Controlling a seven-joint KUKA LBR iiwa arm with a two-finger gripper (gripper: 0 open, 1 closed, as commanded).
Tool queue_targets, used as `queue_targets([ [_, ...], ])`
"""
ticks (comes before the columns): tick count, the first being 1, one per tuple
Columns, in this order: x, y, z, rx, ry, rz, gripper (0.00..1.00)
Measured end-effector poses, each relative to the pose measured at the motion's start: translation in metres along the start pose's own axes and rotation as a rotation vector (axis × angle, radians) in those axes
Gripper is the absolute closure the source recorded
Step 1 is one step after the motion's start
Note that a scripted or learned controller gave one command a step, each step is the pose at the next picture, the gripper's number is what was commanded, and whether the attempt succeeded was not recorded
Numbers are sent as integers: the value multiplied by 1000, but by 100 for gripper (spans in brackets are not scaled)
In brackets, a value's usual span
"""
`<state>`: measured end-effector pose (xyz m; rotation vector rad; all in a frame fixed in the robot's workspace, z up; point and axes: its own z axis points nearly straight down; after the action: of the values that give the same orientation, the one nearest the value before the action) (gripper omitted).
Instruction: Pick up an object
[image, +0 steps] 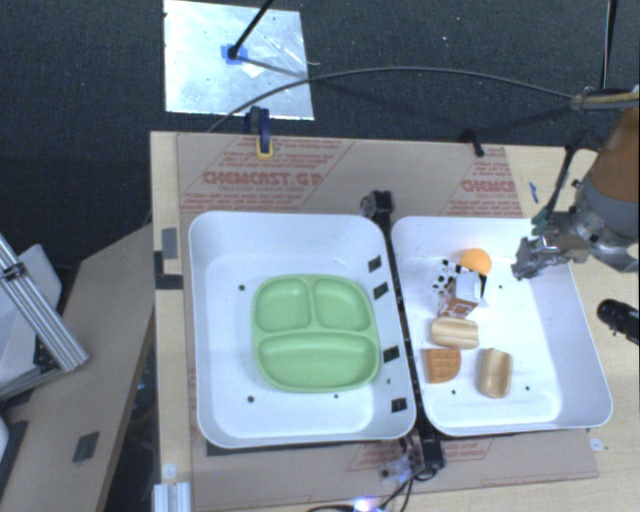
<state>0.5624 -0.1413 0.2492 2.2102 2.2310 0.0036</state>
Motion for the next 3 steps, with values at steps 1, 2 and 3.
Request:
queue_targets([
  [1,57,8,14,1,1,-1,100],
  [2,113,8,20,1,2,-1,100],
  [3,160,17,30,1,0,0,100],
])
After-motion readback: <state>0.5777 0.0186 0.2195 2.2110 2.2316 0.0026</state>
